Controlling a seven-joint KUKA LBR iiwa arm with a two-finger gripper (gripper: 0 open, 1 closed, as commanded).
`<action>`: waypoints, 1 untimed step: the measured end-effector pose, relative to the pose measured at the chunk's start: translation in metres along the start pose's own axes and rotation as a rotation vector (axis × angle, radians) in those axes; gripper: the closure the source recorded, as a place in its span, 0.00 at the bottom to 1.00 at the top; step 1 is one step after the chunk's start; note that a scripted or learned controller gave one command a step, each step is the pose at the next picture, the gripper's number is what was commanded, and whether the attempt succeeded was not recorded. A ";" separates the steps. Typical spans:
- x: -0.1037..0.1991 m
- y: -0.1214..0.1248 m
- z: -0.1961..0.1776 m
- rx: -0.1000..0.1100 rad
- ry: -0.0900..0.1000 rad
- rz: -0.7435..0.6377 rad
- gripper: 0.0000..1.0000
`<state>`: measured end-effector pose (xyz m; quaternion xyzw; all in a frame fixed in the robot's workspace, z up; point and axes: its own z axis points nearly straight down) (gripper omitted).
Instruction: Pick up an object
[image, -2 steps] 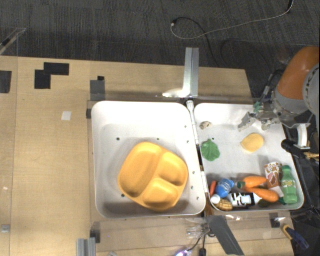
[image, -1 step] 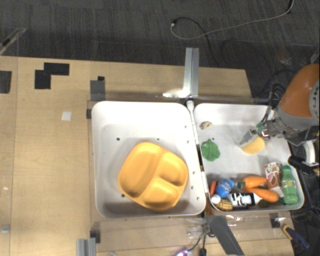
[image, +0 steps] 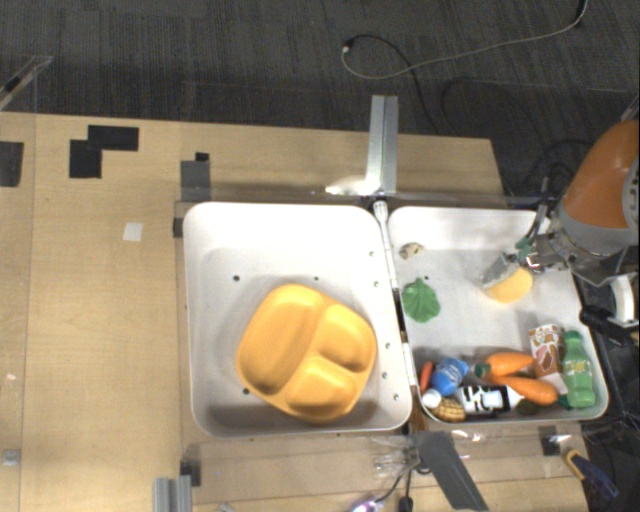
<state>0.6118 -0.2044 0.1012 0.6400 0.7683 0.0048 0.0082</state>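
The gripper (image: 515, 265) sits at the yellow lemon-like piece (image: 510, 287) in the right bin (image: 460, 240) — whether it grips I cannot tell — so it should centre over it before lifting.

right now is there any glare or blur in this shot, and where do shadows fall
Camera view: glare whitens the right bin's far wall; the yellow divided tray casts a soft shadow toward the left bin's near edge; the claw over the small yellow object looks slightly blurred.
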 end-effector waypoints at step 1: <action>0.045 0.032 -0.102 0.010 0.003 0.146 1.00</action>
